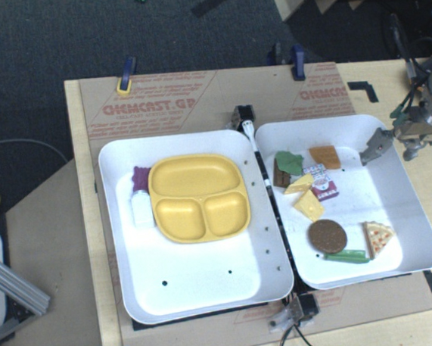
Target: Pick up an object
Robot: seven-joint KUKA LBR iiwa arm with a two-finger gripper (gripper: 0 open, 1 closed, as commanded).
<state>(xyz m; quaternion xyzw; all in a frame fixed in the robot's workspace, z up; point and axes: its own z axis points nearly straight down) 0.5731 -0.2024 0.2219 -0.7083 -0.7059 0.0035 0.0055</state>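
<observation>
A plywood bench carries two shallow white plastic bins side by side. The left bin holds a large yellow three-compartment plastic tray, with a small white bottle with a purple cap touching its left edge. The right bin holds a loose cluster of toy food: a round brown cookie, a pizza slice, a green bean-like stick, a yellow cheese wedge, a tan cracker square, a green leafy piece and a red-and-white packet.

My gripper hangs at the right bin's upper right rim, empty; I cannot tell its spread. The nearest pieces lie to its left: the cracker just beside it, the pizza slice further toward the bin's near edge.
</observation>
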